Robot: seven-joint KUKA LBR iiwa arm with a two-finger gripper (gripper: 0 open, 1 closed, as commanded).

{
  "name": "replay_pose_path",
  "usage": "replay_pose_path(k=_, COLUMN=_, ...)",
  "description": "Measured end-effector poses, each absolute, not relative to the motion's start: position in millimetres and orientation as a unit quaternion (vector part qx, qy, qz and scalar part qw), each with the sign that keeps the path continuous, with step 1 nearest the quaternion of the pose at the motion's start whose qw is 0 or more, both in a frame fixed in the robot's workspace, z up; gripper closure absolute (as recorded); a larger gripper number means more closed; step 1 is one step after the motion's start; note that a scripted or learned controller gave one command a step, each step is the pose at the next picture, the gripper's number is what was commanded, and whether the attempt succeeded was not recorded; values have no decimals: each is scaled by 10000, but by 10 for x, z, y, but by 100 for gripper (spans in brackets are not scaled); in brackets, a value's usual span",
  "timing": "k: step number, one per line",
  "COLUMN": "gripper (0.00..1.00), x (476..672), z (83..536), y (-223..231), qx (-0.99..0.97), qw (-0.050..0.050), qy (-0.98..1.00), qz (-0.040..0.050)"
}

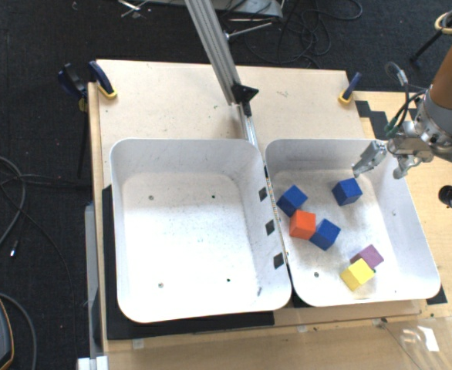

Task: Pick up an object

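Note:
The right bin (411, 230) holds several blocks. A blue block (347, 191) lies near its upper middle, another blue block (291, 200) sits at the left, and a third blue one (325, 233) touches an orange block (303, 224). A yellow block (357, 274) and a purple block (371, 257) lie together toward the front. My gripper (383, 163) hangs over the bin's upper right, up and to the right of the nearest blue block. It is open, its two fingers spread, and nothing is between them.
The left bin (126, 230) stands beside the right one on the wooden bench (172, 102). A slanted metal pole (214, 41) crosses the back. Clamps sit at the bench corners, and cables lie on the floor.

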State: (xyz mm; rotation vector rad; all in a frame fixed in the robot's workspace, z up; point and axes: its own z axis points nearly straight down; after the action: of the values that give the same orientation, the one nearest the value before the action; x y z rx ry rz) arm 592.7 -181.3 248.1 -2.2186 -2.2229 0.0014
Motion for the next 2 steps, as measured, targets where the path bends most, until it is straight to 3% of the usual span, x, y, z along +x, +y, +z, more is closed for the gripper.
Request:
replay_pose_path(k=1, gripper=0, x=6073, z=1221, y=-1832, qx=-7068, qw=24, qy=-7074, qz=18)
replay_pose_path(k=2, gripper=0, x=6361, z=935, y=-1839, qx=-7057, qw=-8, qy=-7085, qz=-1)
